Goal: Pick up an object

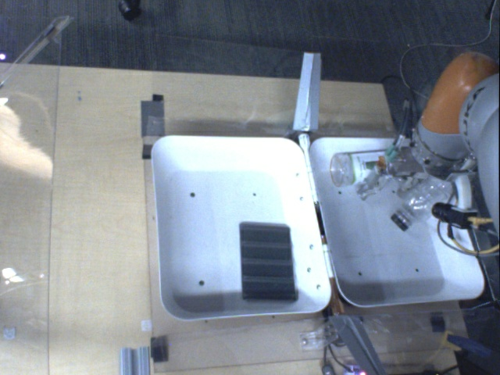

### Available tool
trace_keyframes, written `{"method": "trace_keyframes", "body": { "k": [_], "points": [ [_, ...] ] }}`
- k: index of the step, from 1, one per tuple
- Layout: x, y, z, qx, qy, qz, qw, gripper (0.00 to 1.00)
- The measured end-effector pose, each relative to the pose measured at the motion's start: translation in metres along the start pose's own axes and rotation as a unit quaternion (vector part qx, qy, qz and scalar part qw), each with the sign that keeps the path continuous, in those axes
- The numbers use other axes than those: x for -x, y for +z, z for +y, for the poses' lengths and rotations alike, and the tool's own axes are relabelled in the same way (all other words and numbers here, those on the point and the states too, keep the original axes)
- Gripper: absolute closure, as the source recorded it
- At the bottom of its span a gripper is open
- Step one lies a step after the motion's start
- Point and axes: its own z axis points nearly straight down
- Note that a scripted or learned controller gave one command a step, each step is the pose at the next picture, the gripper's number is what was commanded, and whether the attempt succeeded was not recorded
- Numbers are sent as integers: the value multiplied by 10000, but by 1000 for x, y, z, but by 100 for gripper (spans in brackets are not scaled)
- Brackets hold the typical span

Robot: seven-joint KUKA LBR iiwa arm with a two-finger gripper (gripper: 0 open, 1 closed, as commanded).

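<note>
A clear plastic bottle (pixel 349 167) with a green label lies on its side in the back left corner of the right bin (pixel 391 276). My gripper (pixel 393 183) hangs low over the back of that bin, just right of the bottle and close to it. I cannot tell whether it touches the bottle. A small dark piece (pixel 401 220) lies on the bin floor just in front of the gripper. A black ribbed block (pixel 267 261) rests flat in the front part of the left bin (pixel 195 178).
The grey arm with its orange band (pixel 461 84) reaches in over the right bin's back right corner, with cables (pixel 461 225) hanging along its right wall. A grey upright post (pixel 307 92) stands behind the gap between the bins.
</note>
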Motion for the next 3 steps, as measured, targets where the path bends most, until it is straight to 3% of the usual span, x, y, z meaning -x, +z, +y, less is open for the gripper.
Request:
{"method": "trace_keyframes", "body": {
  "k": [1,2,3],
  "points": [
    [12,-1,-2,8,-710,-61,9975,0],
    [9,-59,-37,544,105,-271,9981,0],
    [19,-39,-13,365,-136,-273,9989,0]
  ]
}}
